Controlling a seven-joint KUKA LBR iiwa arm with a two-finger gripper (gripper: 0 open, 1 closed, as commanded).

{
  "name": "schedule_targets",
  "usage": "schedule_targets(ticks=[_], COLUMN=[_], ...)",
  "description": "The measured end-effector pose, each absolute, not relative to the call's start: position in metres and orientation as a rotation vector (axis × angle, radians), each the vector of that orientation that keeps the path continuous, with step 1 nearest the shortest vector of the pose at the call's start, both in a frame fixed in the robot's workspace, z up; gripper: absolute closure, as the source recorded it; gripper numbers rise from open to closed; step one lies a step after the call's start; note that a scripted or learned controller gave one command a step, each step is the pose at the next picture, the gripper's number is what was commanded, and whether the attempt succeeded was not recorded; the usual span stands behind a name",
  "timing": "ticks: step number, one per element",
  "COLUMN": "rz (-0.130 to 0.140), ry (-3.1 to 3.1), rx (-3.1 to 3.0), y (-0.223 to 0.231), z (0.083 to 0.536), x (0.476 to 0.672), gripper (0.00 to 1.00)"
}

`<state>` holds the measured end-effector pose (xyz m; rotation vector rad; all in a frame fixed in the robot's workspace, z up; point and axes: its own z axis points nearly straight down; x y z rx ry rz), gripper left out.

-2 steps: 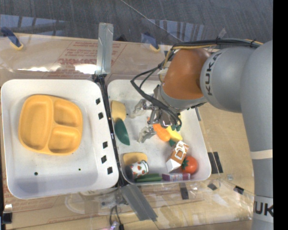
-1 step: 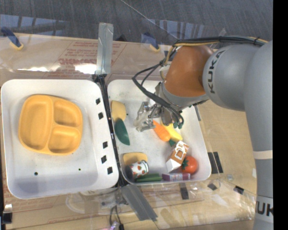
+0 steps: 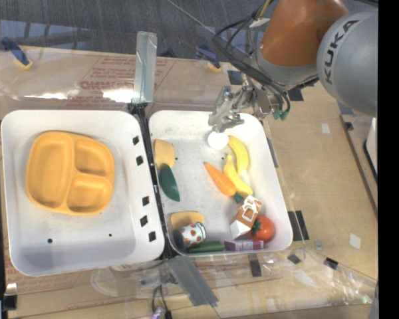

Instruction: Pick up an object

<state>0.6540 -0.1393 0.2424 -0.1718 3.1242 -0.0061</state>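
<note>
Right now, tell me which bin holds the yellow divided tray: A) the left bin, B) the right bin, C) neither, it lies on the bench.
A: the yellow divided tray lies in the left bin, while the right bin holds the banana and carrot.

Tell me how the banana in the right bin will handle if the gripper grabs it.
The banana looks like smooth toy plastic, so probably stiff, light and somewhat slippery. Its curved shape may twist between fingers. It lies against the carrot, which could get nudged.
</note>
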Motion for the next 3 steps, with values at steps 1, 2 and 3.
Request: schedule_targets(ticks=[1, 2, 3], rz=[-0.005, 0.003, -0.002], ry=[3.076, 3.065, 3.118], rx=[-0.614, -0.696, -0.333], y=[-0.211, -0.178, -0.13], z=[0.289, 0.225, 0.269], x=[0.644, 0.621, 0.63], gripper=[1.0, 1.0, 1.0])
